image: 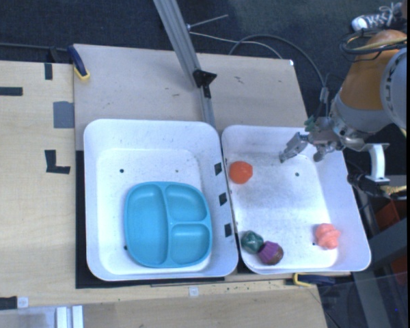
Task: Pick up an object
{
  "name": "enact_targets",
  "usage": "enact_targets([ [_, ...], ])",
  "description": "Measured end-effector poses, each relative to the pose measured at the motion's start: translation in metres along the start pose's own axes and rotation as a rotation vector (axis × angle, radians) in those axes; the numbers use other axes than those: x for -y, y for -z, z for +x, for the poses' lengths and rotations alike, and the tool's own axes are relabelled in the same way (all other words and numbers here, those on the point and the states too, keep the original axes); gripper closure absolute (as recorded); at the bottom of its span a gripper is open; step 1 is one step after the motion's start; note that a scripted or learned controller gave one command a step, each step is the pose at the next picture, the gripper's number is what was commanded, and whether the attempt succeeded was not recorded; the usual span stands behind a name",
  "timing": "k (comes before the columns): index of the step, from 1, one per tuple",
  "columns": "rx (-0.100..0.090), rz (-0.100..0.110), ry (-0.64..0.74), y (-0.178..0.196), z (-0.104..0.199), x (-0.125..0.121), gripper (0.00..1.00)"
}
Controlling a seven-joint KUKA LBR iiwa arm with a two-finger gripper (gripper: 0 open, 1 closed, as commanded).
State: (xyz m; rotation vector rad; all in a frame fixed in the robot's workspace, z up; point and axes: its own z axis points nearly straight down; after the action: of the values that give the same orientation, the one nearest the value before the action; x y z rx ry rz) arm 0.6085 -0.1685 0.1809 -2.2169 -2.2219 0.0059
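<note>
A wooden tabletop [143,80] carries two shallow white bins side by side, seemingly so that goods can be sorted from one to the other; the left bin [102,142] holds a blue divided plate [168,223] lying flat toward its near side; the right bin [342,190] holds the loose pieces on offer. The grey-and-orange arm [369,87] reaches in from the right, its claw [303,147] poised above the right bin's far end with its two dark fingers spread apart and nothing between them; likely readied for a descent. Nearest it lies an orange ball [240,172], by the bin's left wall; a pink object [326,236] rests near the right front corner; a purple object [271,252] and a dark green object [251,240] sit touching at the front left.
</note>
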Motion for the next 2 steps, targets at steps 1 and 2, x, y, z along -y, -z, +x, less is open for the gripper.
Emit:
enact_targets([
  [1,-0.002,0.003,0.000,-0.061,0.009,0.003,0.00],
  [2,0.001,-0.003,0.000,-0.093,0.010,0.003,0.00],
])
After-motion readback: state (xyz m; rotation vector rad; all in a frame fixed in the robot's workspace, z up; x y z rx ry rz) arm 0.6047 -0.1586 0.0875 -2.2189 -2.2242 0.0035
